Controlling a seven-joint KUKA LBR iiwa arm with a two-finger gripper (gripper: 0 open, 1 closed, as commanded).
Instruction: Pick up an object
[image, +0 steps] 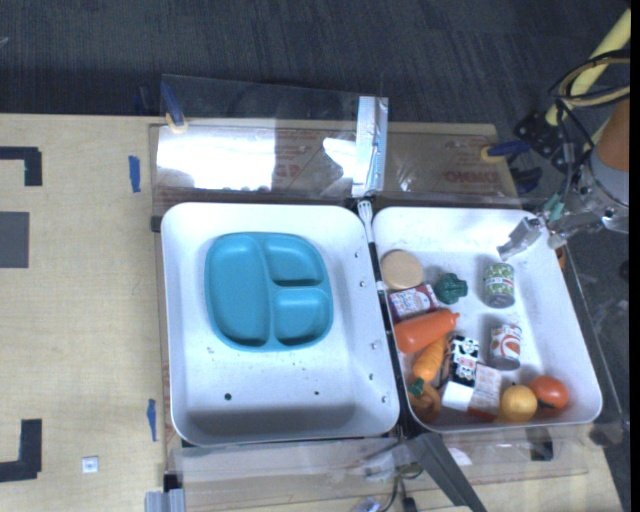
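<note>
Two-finger gripper, finger state indeterminate, above the right white bin's far rim. Small grey-green can nearest; bare floor between it and the round tan disc.

The right bin holds small toy foods (carrot, tomato, cans, cartons) crowded toward its near edge.

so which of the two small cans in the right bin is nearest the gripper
The green-labelled small can, just below the gripper. The red-and-white small can sits farther down the right white bin.
</note>
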